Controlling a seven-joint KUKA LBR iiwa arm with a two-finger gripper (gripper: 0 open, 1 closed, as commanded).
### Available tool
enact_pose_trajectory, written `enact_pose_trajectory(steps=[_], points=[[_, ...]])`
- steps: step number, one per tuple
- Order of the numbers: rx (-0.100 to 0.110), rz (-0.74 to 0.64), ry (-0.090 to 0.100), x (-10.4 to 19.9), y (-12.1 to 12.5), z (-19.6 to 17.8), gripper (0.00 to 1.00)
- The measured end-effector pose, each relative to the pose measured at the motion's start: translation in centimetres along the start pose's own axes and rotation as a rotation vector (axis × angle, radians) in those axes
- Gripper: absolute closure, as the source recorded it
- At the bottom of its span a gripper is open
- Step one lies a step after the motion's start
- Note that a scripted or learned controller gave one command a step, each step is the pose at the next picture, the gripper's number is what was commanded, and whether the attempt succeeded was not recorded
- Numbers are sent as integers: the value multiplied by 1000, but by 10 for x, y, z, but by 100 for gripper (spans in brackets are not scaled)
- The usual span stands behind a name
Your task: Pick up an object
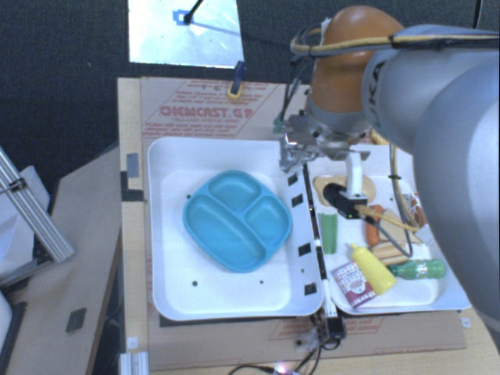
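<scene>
Grey and blurred, the arm (445, 116) looms closest to the lens, its orange band just above the wrist, reaching in from the right so the claw can work over either bin.

Furthest left is the bare worktop (86, 209), well to the left of the blue plate (237, 219). That plate, a divided one, lies flat and slightly turned in the middle of the left bin (176, 170), with white floor all round it. Lying alone like that it has nothing crowding it, though I judge its low, broad shape hard to pinch from above.

The claw (294, 153) hangs just beyond the plate's far right corner, over the line where the two bins meet. Whether it is wide or narrow I cannot tell, and nothing can be seen held in it. Its place suggests a move between bins rather than a grasp already set up.

To the right of the plate, across the shared wall, the right bin (406, 291) holds the likelier things to pick up:
- a tan disc (332, 184) at the far end
- a green block (329, 233) close to the wall
- a red-and-white packet (353, 282) at the near edge
- a yellow bottle (373, 266) lying on its side, touching the packet
- a green bottle (419, 269), also lying down, furthest from the plate

They lie loose and packed close together — easy to reach, but a descent on one may nudge its neighbours.
</scene>
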State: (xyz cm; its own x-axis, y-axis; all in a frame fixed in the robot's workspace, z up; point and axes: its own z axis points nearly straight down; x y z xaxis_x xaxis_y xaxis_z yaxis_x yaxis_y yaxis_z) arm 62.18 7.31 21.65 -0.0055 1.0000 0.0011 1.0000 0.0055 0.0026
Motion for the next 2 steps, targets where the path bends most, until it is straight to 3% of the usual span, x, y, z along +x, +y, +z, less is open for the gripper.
enact_pose_trajectory(steps=[1,2], points=[[0,0,0,2,1,-16,100],[3,5,-2,-3,-5,2,100]])
